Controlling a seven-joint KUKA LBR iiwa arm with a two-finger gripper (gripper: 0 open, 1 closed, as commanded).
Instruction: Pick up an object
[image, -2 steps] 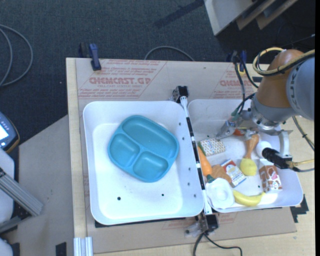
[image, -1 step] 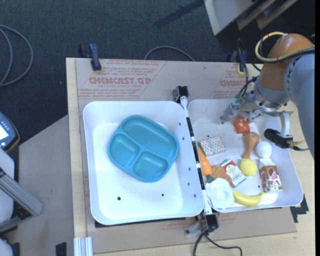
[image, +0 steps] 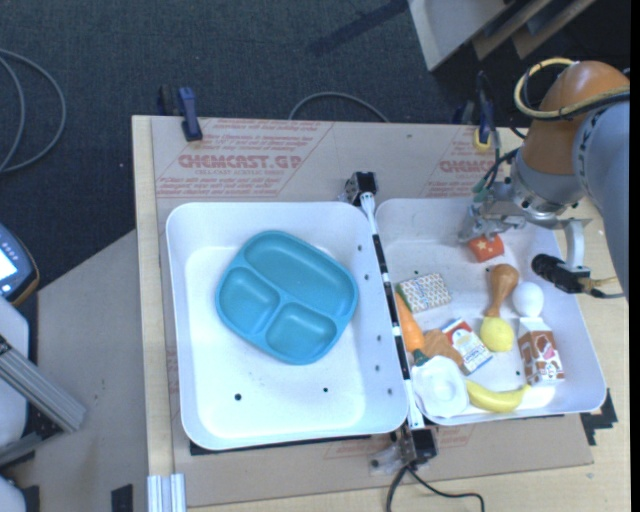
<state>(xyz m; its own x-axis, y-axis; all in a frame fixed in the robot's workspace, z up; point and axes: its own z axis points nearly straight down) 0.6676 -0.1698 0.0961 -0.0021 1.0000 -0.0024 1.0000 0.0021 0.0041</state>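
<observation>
My gripper (image: 487, 228) hangs over the far part of the right bin (image: 590, 375), with a small red block (image: 487, 247) directly under it. Whether the block is gripped is not visible. Nearer in the same bin lie a brown drumstick (image: 500, 283), a white egg (image: 527, 298), a yellow lemon (image: 497, 333), a banana (image: 495, 398), a brown and white carton (image: 541, 357), a small red and white box (image: 468, 345), a checkered packet (image: 425, 291), a carrot (image: 408, 323) and a white round piece (image: 440, 382).
The left bin (image: 200, 400) holds a blue divided plate (image: 288, 296) near its middle. A black divider rail (image: 385, 300) runs between the bins. The bench board (image: 250, 155) extends beyond both bins, with a blue clamp (image: 187, 110) at its far left.
</observation>
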